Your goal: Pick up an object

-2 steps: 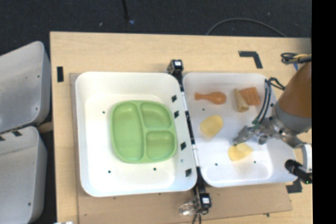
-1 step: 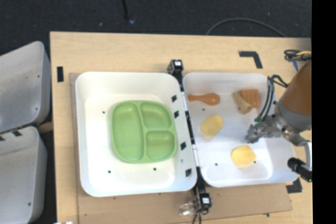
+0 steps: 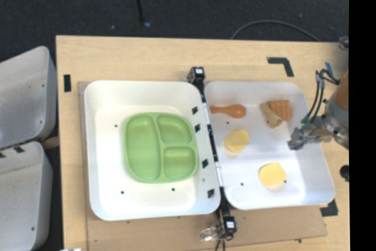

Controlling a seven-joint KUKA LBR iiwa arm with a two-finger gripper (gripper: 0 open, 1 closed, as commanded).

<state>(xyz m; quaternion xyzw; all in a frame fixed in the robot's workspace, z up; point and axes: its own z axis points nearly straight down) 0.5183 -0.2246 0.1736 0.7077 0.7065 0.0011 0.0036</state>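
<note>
- The right bin [image 3: 317, 185] held four loose things: a brown wooden spoon-like piece [image 3: 229, 110] near its upper left, an orange-and-tan wedge [image 3: 276, 111] toward the upper middle, a pale yellow round piece [image 3: 237, 141] left of centre, and a brighter yellow disc [image 3: 272, 175] lower down.
- All four lay apart from one another on the bin floor; none was lifted.
- The gripper [image 3: 298, 141] hung low over the bin's right side, below and to the right of the wedge, and touched none of them.
- How wide its tips stood could not be told from this view.
- The left bin [image 3: 100, 197] carried a green divided tray [image 3: 160, 146] with three compartments.
- Both bins sat side by side on the bench [image 3: 147, 59].
</note>
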